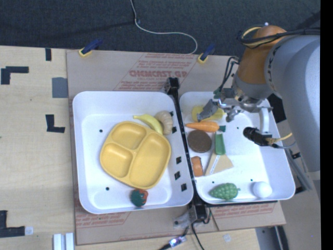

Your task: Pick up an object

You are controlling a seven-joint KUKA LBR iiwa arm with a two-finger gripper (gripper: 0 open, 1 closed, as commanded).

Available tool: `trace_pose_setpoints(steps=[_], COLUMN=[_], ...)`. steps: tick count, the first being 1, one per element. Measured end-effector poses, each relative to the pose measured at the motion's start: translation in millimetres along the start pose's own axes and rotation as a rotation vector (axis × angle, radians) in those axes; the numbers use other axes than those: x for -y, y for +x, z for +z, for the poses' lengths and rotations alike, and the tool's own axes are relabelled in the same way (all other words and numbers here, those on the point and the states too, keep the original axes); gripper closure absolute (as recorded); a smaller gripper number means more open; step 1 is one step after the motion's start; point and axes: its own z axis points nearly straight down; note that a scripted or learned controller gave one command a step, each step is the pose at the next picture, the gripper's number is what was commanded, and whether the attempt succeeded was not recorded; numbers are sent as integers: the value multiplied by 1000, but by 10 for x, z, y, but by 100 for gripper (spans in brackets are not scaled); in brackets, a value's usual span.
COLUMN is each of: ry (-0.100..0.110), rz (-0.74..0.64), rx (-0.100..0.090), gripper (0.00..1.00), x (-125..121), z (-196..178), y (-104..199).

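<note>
The carrot (202, 125) lies flat at the upper left of the right bin (278, 165), just right of centre frame, its long axis running left to right. The gripper (221, 111) hangs directly above and to the right of it, over a yellow item (199, 112) that is partly hidden; the item appears to be a lemon, but the view is too obstructed to confirm. The state of the jaws cannot be told from this angle, and nothing is seen between them. Below the carrot sit a brown disc (199, 140), a green stick (220, 144), a pale wedge (220, 164), an orange piece (197, 166), a green bunch of grapes (225, 191) and a white egg (261, 189). The arm (291, 66) enters from the upper right of the frame. The left bin (86, 155) holds a yellow divided plate (135, 154), a banana (149, 121), a beige piece (166, 120) and a small red and green item (138, 197). Both bins rest on cardboard (119, 72) on the counter (31, 155).
</note>
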Motion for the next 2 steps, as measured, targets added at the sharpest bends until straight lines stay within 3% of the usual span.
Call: trace_pose_setpoints(steps=[1,2], ry=[-7,-6], rz=[0,-2], rx=[-3,-5], gripper=[0,100], x=[-14,-24], z=[392,256], y=[23,34])
